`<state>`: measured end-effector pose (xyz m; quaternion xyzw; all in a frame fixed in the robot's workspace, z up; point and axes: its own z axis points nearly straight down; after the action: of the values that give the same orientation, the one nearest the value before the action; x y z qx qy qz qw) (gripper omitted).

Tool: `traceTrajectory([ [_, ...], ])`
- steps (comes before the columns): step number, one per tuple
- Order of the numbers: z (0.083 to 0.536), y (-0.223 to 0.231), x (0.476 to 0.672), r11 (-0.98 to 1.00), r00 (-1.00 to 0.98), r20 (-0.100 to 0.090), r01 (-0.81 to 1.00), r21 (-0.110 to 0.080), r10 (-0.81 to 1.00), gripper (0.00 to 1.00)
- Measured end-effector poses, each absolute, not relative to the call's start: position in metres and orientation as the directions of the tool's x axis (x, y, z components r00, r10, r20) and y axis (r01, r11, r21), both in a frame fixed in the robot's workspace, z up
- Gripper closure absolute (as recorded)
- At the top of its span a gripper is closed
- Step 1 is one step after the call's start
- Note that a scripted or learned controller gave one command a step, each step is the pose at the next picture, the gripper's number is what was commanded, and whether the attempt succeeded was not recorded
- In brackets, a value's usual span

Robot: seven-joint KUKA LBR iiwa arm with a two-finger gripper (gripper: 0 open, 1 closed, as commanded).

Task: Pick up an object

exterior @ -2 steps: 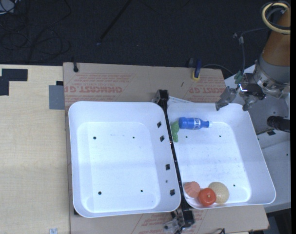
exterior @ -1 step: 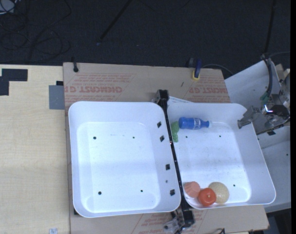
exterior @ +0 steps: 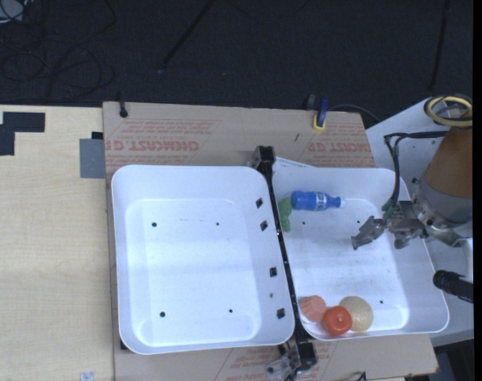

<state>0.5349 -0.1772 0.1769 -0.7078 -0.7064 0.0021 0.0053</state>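
Objects nearest you sit in the right bin [exterior: 419, 312], bunched in its near left corner: a red round piece [exterior: 337, 321] touching a pale cream ball [exterior: 357, 312] on its right and a salmon-pink piece [exterior: 311, 307] on its left. Farther back, your gripper [exterior: 369, 235] hangs over the middle of that bin toward its right side, the arm [exterior: 451, 173] reaching in across the right wall. You can see the fingers [exterior: 363, 239] dark against the white floor, but whether they are parted or clenched you cannot tell; nothing shows between them. Beyond that, near the far left corner, a blue bottle [exterior: 314, 202] lies on its side, with a green object [exterior: 285, 213] just beside it against the divider. The left bin [exterior: 125, 213] sits alongside on the desk [exterior: 42, 236]
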Motion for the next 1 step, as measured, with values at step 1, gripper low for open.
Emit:
traceTrajectory([
  [1, 0.0837, -0.2137, 0.5951, 0.004, -0.004, -0.002, 1.000, 0.001, 1.000, 0.00],
])
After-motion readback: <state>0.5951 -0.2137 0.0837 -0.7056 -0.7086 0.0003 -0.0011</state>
